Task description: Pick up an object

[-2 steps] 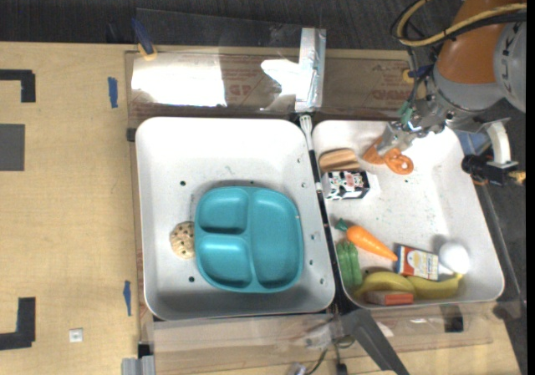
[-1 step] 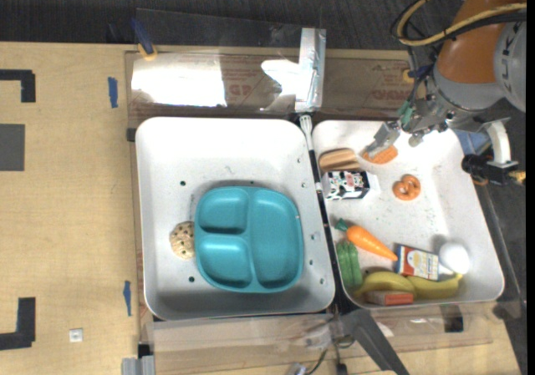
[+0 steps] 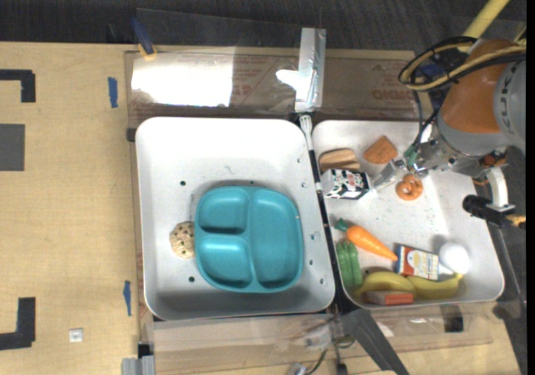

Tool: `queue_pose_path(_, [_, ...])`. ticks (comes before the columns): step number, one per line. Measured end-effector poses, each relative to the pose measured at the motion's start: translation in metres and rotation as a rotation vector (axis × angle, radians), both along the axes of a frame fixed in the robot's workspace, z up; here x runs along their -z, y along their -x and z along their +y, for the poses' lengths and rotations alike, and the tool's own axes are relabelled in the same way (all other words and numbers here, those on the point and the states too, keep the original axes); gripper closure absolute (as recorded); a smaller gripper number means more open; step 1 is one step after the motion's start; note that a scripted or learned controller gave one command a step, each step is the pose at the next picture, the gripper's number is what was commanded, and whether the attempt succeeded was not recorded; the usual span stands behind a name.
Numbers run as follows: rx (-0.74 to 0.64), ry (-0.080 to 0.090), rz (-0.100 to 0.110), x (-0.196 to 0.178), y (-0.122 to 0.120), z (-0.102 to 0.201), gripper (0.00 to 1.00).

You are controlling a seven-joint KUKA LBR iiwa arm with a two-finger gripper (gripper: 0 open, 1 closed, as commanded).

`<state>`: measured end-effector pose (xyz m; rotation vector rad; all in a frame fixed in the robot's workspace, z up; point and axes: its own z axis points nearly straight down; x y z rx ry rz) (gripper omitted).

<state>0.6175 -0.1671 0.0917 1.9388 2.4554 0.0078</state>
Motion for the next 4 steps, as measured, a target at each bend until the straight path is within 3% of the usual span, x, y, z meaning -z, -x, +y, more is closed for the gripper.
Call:
queue_pose_path(1, [-0.183, 0.000, 0.006, -0.045, -0.051, -0.003, 0.00])
queue_pose_path(2, [-0.261, 0.000, 0.010, 0.002, 0.008, -0.024, 0.00])
queue_pose_path(3, [-0.263, 0.001, 0.003, -0.010, 0.005, -0.022, 1.00])
queue_pose_path(4, [-0.164, -0.004, 0.004, -0.087, -0.024, 0.064, 1.00])
